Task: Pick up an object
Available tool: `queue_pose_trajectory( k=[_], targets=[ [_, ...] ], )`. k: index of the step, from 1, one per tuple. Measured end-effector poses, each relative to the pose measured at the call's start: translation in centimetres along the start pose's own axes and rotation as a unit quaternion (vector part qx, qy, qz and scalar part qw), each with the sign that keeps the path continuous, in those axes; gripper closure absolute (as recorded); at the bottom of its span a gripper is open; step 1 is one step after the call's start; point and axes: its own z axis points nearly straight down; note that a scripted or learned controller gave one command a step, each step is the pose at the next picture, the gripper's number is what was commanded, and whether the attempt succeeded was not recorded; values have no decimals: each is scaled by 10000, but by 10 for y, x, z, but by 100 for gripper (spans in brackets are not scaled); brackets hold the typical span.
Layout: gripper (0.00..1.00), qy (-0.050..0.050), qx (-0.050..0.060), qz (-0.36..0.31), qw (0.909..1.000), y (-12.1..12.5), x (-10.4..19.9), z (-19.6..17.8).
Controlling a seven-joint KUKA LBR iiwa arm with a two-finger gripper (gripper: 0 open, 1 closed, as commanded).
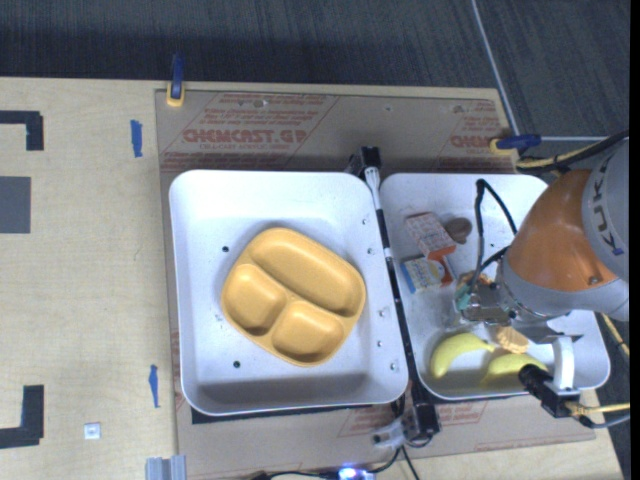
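Observation:
The arm's orange and grey wrist (560,253) hangs over the right bin (590,368). Its gripper (490,320) points down at the bin's front part, just above two yellow bananas (458,353) that lie along the front wall. A small orange piece (512,341) shows between the bananas, right under the gripper. Farther back in the same bin lie a small red and white box (428,232), a brown disc (458,230) and a blue and white packet (418,271).
The left bin (200,268) holds a large yellow divided plate (290,293). A black divider clip (370,160) sits between the bins at the back. Cables run along the right bin's front edge (560,400).

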Motion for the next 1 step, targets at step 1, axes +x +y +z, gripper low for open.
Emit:
queue_pose_trajectory(
  k=[1],
  targets=[
    [0,1,1,2,10000,0,0,0]
  ],
)
